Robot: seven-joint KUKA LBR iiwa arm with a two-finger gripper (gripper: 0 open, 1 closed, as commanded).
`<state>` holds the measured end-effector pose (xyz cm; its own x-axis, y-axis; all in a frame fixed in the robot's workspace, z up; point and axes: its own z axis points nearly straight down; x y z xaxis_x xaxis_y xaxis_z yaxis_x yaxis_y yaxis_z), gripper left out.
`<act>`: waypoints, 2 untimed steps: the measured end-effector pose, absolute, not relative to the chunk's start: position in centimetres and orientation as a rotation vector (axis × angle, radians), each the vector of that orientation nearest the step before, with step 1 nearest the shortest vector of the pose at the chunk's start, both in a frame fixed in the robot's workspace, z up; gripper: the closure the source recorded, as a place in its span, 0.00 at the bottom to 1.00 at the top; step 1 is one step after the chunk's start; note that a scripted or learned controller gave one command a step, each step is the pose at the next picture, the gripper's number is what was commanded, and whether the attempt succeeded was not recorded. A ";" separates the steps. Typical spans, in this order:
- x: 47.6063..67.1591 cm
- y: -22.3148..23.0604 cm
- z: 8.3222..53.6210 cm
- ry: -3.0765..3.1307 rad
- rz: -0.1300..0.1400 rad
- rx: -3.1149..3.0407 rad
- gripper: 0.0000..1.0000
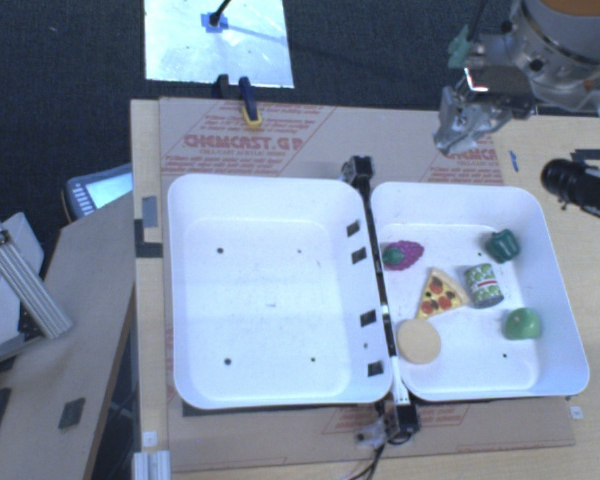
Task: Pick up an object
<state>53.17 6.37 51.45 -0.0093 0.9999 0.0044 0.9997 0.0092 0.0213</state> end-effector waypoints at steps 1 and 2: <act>55.4 14.6 52.6 2.234 0.009 2.207 1.00; 56.0 21.9 53.5 2.234 0.007 2.209 1.00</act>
